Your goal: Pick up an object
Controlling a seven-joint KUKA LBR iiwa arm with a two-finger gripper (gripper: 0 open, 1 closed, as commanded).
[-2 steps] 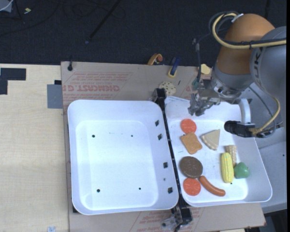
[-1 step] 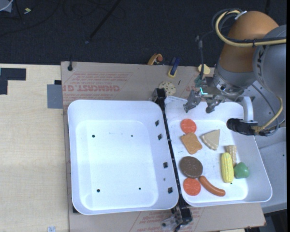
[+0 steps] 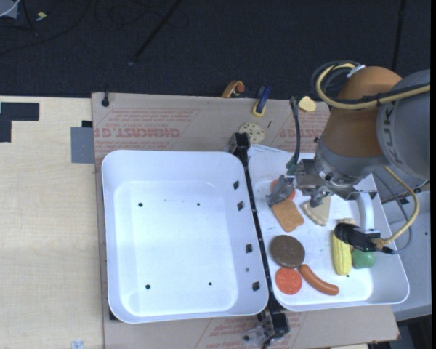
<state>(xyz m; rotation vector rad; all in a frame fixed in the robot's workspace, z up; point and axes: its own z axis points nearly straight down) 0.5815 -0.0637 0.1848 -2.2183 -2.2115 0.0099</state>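
Pincer (image 3: 299, 187) low in right bin (image 3: 392, 291), just above toast (image 3: 287, 214), finger state cannot tell; best to centre over the toast, clear of the cheese wedge (image 3: 319, 211), before descending and closing.

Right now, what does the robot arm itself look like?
The grey robot arm has a rounded orange band above the wrist, a yellowish cable looped over the top, and dark metal hardware at the end effector.
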